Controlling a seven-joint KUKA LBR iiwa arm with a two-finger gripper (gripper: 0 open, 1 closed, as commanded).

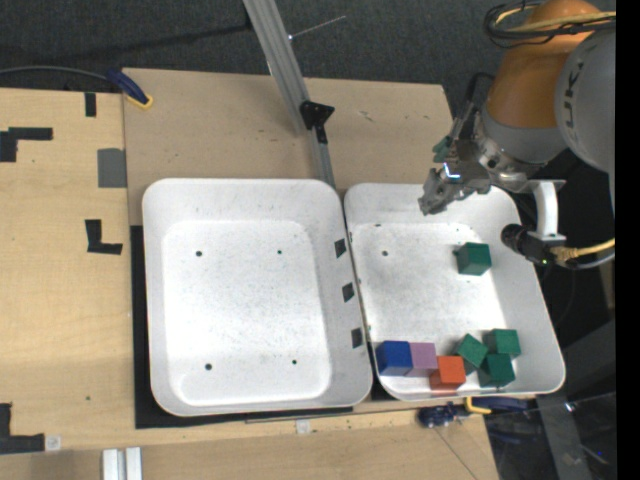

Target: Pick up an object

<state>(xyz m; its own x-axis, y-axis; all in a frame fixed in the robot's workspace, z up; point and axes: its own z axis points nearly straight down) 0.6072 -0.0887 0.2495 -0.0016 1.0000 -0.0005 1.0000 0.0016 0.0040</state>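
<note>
Jaws (437, 200) hang above the far rim of the right bin (520, 268); whether they stand apart or together cannot be told. Nearest candidate, a lone green block (473, 259), lies just beneath, clear of the crowded near-corner cluster (450, 360), so easiest to reach

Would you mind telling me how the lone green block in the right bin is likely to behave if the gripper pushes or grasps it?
The green block looks rigid and flat-faced, so it should probably slide rather than roll. It sits apart from the cluster near the bin's front edge, so a push likely disturbs nothing else. Its small size suggests it is light.
</note>
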